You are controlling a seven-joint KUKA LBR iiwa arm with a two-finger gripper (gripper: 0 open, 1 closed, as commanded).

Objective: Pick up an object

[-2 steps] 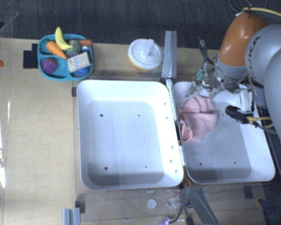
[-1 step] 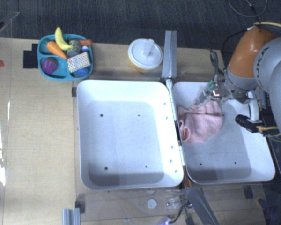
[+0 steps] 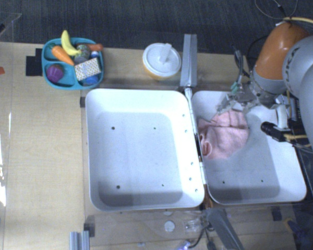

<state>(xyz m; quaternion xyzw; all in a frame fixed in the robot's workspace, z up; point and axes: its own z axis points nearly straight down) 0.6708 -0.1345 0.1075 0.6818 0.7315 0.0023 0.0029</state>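
From the overhead camera I see the pink cloth (image 3: 225,134) bunched in the right bin (image 3: 261,189), against its left wall. My jaws (image 3: 239,101) hover at its upper edge; I cannot tell their opening.

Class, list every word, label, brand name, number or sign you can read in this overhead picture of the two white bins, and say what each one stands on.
None can be read: no legible text shows.
The patterned card in the blue divided plastic tray of toy food: its markings are too small and blurred to read.
The round white-lidded yellow container: no lettering visible.
The crumpled pink cloth in the right white bin: plain.
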